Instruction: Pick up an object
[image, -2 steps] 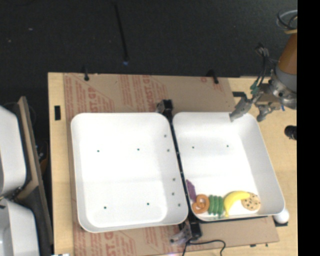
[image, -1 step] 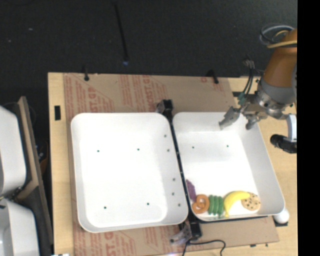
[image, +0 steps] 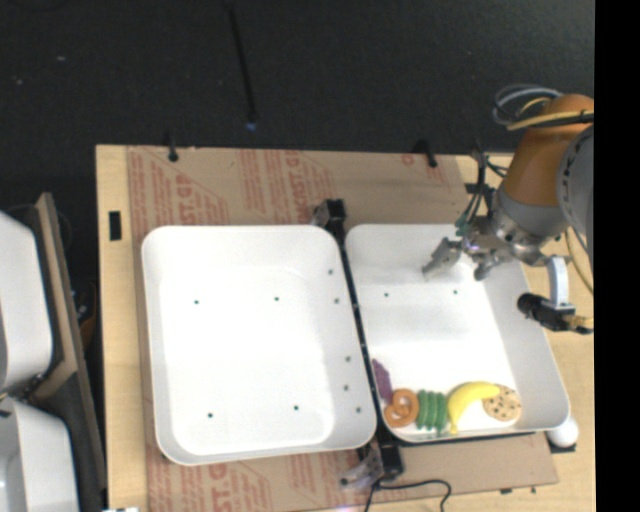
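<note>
White plastic forms both shallow bins on the cardboard-covered bench (image: 250, 180); the left bin (image: 250, 340) and the right bin (image: 440, 330) sit side by side with their long edges touching. All the objects lie in a row along the near edge of the right bin: a purple piece (image: 381, 378) by the near left corner, then an orange pretzel-like ring (image: 402, 407), a green ridged piece (image: 432, 410), a yellow banana (image: 470, 397) and a speckled cookie (image: 501, 405) toward the near right corner, each touching or just beside its neighbour. The gripper (image: 460, 258) hangs over the far right corner of the right bin, well apart from that row, its two fingers spread open with nothing between them.
</note>
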